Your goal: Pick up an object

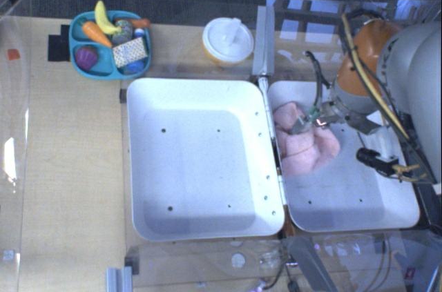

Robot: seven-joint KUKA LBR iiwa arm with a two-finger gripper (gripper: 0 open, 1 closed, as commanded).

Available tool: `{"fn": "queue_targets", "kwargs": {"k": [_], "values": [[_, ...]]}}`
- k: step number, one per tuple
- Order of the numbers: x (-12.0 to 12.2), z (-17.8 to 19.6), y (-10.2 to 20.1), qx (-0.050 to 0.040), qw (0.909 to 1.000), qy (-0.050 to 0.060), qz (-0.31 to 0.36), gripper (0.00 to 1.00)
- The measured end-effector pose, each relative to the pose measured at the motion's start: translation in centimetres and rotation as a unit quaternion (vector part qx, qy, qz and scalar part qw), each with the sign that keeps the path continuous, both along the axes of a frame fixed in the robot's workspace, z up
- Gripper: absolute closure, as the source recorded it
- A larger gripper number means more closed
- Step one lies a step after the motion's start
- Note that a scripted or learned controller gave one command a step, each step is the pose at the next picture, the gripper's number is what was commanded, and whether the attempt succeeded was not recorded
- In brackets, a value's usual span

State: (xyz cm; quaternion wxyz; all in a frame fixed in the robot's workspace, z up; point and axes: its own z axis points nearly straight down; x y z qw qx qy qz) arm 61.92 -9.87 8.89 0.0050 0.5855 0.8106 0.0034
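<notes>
pink plush toy [304,142] in right bin [359,204] | likely soft, light, squashy; pinch a raised fold | hand [309,119] atop it, grip state: cannot tell

Left bin [200,159]: at 9 o'clock of the right bin [359,208], walls touching.
Soft object [304,142]: in the right bin's 10 o'clock corner.
Gripper [311,121]: upon the soft object.
Tray [109,45]: at 11 o'clock of the left bin.
Lidded cup [228,41]: at 12 o'clock of the left bin.
</notes>
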Motion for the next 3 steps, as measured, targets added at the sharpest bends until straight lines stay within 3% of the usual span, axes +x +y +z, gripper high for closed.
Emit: {"fn": "queue_targets", "kwargs": {"k": [1,2,3], "values": [[-7.0,0.1,-1.9,-0.0007,0.9999,0.0,0.011,0.0],[-1.1,0.0,-2.0,0.0009,0.9941,0.0,-0.109,0.0],[-0.9,1.2,-2.0,0.0,0.9945,-0.003,-0.105,1.0]]}}
